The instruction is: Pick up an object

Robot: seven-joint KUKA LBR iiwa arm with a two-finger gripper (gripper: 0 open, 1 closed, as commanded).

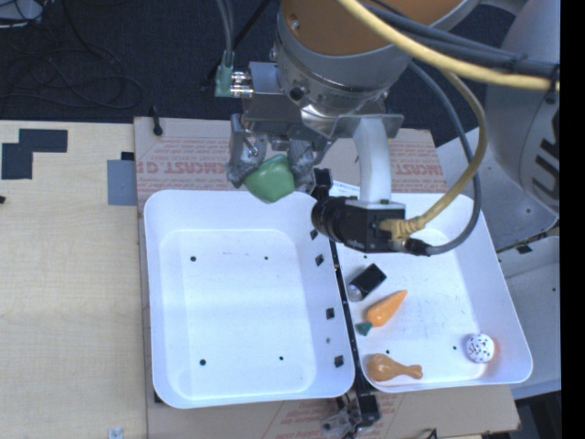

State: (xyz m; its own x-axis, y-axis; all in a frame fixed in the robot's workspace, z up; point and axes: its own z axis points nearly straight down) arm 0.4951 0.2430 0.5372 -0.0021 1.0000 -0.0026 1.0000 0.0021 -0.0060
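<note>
Clamped on green lump (269, 179) by gripper (267, 165) above left bin (164, 210); best lifted steadily, keeping squeeze firm, avoiding jolts.

Two white bins (164, 245) sit side by side. One green lump (269, 180), one carrot (387, 307), one black block (368, 278), one speckled ball (479, 347), one tan gourd (393, 368).

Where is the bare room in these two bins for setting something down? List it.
The left white bin offers its whole floor, bordered by its rim and the central divider. In the right white bin, things crowd the near-left corner: small black block, orange toy carrot, tan pear-shaped toy. A white speckled ball sits near-right; between lies bare floor.
</note>
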